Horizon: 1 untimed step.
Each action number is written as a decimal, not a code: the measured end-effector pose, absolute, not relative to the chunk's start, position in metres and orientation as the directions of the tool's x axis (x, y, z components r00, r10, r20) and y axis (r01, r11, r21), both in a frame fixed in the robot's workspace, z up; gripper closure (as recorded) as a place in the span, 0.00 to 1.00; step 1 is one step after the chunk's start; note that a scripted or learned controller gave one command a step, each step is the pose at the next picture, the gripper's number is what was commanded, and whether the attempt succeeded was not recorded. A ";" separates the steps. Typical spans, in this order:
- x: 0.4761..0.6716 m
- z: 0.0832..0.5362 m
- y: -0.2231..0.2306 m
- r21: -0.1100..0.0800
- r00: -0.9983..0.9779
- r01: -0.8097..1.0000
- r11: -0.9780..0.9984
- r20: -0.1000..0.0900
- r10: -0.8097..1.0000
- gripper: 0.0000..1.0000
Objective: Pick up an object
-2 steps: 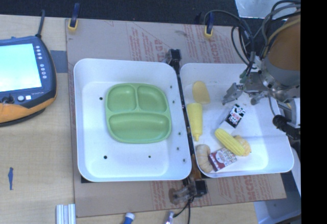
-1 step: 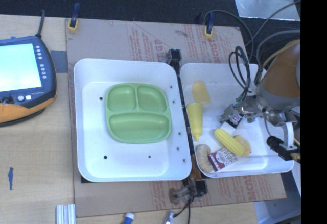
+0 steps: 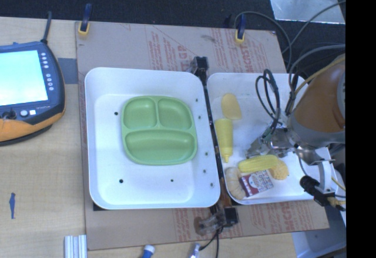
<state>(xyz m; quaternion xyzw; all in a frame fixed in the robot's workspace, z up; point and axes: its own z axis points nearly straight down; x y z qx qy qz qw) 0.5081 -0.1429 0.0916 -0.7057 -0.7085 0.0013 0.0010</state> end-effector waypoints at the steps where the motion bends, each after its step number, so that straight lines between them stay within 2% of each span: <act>1: 0.476 0.091 -0.108 -0.002 -0.007 1.000 0.007 0.000 1.000 0.00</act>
